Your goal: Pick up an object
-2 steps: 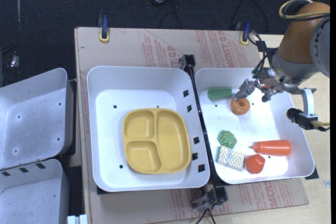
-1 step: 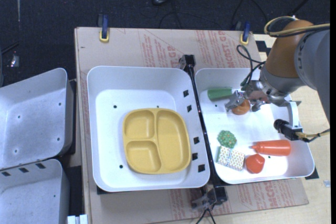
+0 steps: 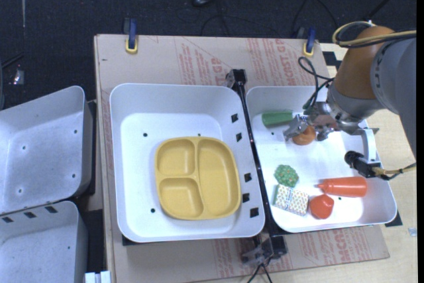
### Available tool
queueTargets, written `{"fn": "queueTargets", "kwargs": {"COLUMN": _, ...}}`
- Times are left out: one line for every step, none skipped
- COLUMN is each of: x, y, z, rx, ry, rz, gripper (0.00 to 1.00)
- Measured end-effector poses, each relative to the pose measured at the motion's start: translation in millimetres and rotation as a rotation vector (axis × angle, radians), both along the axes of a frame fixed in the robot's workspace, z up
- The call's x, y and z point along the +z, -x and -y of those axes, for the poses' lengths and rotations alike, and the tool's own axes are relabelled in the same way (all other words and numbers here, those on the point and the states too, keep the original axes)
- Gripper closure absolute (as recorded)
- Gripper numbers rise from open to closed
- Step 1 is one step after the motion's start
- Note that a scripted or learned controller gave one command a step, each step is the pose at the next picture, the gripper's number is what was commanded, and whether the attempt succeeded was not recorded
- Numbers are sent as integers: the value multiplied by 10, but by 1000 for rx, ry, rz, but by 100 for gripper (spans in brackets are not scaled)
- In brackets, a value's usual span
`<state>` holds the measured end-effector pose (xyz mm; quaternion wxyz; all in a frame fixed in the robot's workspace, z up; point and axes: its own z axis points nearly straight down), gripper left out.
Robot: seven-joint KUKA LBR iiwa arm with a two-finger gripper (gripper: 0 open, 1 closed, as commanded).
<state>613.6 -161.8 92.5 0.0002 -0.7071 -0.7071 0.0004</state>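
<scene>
Camera view, looking down at a slant on the bench: two shallow white bins sit side by side on a board. Left bin (image 3: 126,142) holds one yellow divided plate (image 3: 197,177), three compartments, lying flat near the bin's middle.

Right bin (image 3: 381,199) holds several items. A green cylinder (image 3: 277,118) lies near the far left corner. A small orange ball (image 3: 304,136) sits just right of and below it. A green knobbly ball (image 3: 286,174) lies toward the bin's middle-left, with a patterned packet (image 3: 292,199) just below it. A red round object (image 3: 321,207) touches or nearly touches the packet's right edge. An orange-red bottle (image 3: 343,187) lies on its side just above the red round object.

The arm (image 3: 371,76) enters from the right, its orange band visible above the wrist. The gripper (image 3: 308,125) is down in the far part of the right bin, directly over the small orange ball. Jaw state cannot be told: the fingers are blurred against the ball.
</scene>
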Motion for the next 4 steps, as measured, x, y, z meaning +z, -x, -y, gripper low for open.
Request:
{"fn": "queueTargets", "kwargs": {"x": 104, "y": -6, "z": 0, "rx": 0, "ry": 1, "rz": 2, "gripper": 100}}
{"fn": "queueTargets", "kwargs": {"x": 718, "y": -32, "z": -68, "rx": 3, "ry": 1, "rz": 7, "gripper": 100}}
{"fn": "queueTargets", "kwargs": {"x": 1256, "y": -47, "z": -66, "rx": 3, "ry": 2, "rz": 8, "gripper": 100}}
{"fn": "queueTargets", "kwargs": {"x": 1375, "y": -8, "z": -610, "rx": 7, "ry": -1, "rz": 1, "gripper": 100}}
